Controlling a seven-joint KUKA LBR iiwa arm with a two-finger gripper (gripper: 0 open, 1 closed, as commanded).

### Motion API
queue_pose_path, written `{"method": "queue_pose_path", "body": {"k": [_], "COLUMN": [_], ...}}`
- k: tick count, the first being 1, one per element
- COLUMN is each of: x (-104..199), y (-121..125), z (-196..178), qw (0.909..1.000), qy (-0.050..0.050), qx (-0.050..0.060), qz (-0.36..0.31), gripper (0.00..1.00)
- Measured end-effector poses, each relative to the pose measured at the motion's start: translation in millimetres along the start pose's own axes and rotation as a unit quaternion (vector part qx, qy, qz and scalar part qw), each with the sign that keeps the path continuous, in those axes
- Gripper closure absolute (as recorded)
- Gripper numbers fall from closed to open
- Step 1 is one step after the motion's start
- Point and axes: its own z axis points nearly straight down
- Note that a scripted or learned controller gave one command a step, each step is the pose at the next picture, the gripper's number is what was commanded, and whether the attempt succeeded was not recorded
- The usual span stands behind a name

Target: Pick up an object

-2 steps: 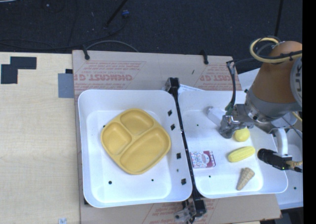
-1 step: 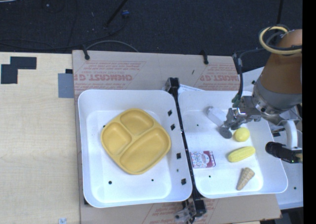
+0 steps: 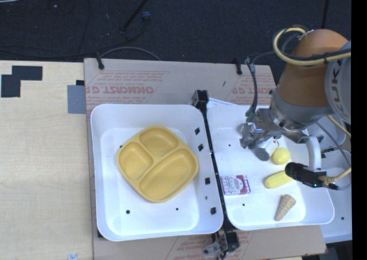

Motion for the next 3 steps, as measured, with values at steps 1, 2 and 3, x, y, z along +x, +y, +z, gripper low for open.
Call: {"method": "queue_pose_path", "body": {"k": [1,2,3], "x": [53,104,158], "y": [6,24,47], "z": [-3,13,13], "qw": [1.0,1.0,1.0], "qy": [0.0,-0.001,0.0], "qx": [0.0,0.001,0.0], "qz": [0.0,0.0,0.0], "gripper": [1.0,1.0,1.0]}}
